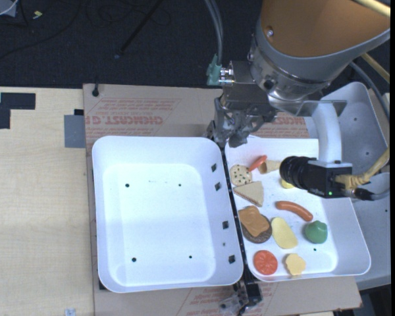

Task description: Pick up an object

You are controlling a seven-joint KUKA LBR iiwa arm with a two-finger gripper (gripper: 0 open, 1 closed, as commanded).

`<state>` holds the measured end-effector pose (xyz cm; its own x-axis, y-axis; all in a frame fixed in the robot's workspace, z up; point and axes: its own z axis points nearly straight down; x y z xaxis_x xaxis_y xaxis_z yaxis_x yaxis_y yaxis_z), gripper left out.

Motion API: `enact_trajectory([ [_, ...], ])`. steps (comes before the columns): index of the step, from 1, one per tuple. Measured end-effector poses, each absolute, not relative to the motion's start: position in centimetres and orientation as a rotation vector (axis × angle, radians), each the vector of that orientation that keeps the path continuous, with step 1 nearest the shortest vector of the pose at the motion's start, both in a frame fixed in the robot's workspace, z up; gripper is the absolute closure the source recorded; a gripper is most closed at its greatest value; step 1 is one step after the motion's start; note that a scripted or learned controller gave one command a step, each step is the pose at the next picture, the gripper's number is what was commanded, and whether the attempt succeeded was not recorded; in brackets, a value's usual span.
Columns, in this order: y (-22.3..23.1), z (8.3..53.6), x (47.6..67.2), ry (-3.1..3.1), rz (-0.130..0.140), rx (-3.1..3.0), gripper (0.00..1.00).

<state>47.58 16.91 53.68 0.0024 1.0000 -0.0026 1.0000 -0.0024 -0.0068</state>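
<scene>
Pincer [234, 135] above right bin's [355, 255] corner

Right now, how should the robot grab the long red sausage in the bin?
Probably from straight above, pinching the sausage across its thin middle. It lies flat and slanted in the right bin, with bare floor along both long sides, so the fingers could fit there. Its ends point toward the green piece and the bread wedge.

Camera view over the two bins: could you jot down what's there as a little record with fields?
Left bin: shallow white plastic tray
Right bin: white tray holding toy food
Food items: round red tomato slice, green pepper, orange sausage, brown-crusted sandwich, spotted cookie
Gripper: above the right bin's far left corner
Arm: grey with orange band
</scene>
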Motion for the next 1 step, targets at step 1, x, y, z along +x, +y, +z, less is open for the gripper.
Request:
enact_trajectory([
  [1, 12.37, 53.67, 47.65, -2.214, 0.011, -2.224, 1.0],
])
